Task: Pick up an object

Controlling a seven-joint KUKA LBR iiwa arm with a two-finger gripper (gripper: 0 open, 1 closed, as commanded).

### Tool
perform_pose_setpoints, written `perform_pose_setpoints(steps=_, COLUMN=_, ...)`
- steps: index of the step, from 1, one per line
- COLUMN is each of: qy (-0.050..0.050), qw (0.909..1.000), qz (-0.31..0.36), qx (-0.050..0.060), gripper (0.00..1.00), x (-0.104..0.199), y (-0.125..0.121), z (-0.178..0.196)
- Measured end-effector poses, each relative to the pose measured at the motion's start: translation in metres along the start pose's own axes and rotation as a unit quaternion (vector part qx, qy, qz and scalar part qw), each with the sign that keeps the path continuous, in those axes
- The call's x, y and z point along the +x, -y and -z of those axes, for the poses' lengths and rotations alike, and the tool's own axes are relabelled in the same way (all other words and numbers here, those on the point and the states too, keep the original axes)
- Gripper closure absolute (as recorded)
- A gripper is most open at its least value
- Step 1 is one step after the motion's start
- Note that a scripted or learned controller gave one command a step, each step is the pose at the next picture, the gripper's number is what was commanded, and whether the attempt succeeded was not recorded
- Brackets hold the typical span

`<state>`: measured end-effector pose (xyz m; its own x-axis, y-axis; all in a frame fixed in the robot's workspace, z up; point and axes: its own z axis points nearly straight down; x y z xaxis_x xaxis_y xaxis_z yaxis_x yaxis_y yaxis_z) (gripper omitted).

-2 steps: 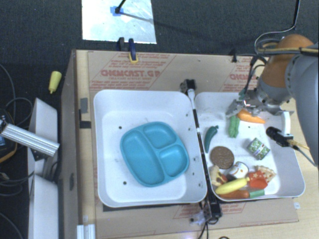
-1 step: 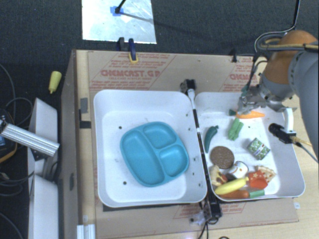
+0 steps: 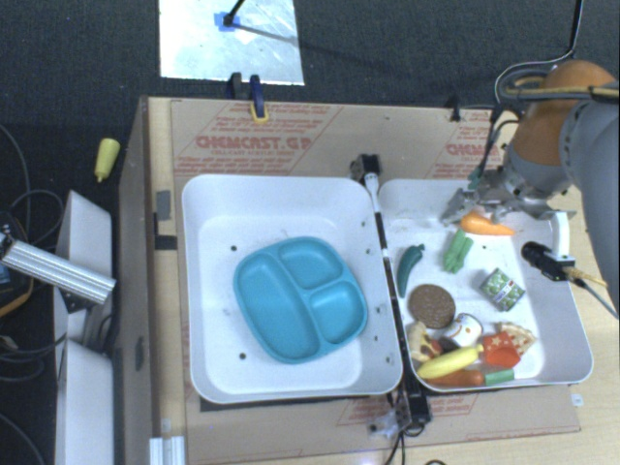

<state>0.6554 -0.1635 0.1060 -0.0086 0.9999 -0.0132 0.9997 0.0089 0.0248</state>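
My gripper (image 3: pixel 481 205) hangs low over the back of the right bin (image 3: pixel 567 303), on the grey arm that reaches in from the right. An orange carrot (image 3: pixel 487 227) lies just below it, close to or touching it; I cannot tell whether it is held. A light green vegetable (image 3: pixel 457 251) and a dark green pepper (image 3: pixel 409 260) lie a little nearer the front. Further forward are a brown round cookie (image 3: pixel 431 305), a green and white can (image 3: pixel 502 289), a banana (image 3: pixel 448 361) and a pizza slice (image 3: pixel 514 337).
The left bin (image 3: pixel 218 216) holds a blue divided plate (image 3: pixel 298 298). A ridge (image 3: pixel 385 260) separates the two bins. Several small food toys crowd the front of the right bin. A yellow item (image 3: pixel 107 158) lies off the bench at the left.
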Motion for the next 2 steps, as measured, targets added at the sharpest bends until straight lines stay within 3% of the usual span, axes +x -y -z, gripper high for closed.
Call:
perform_pose_setpoints(steps=1, qy=-0.002, qw=1.0000, qz=-0.002, qx=0.002, gripper=0.00, x=-0.006, y=0.012, z=-0.011)
perform_pose_setpoints(steps=2, qy=-0.001, qw=1.0000, qz=-0.001, qx=0.001, gripper=1.00, x=-0.008, y=0.011, z=0.002)
